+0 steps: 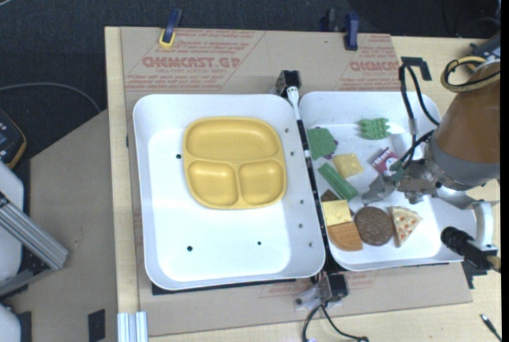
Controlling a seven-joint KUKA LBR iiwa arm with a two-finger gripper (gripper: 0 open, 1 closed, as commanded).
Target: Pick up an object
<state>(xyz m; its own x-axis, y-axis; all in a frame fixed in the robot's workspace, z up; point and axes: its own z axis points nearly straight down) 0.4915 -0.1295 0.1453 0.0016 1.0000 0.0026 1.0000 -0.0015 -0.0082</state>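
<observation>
The jaws [380,188], whose state cannot be told, are seen beside the green stick [337,180], whose long axis slants from upper-left to lower-right.

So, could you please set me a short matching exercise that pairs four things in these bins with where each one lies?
Things:
1. yellow divided plate
2. pizza slice
3. brown round patty
4. light green toy piece

Places:
A. right bin, near its far edge
B. left bin, toward its far side
C. right bin, near edge, between the toast-coloured square and the pizza slice
D. right bin, near right corner, below the tool

Pairs: 1-B, 2-D, 3-C, 4-A
</observation>
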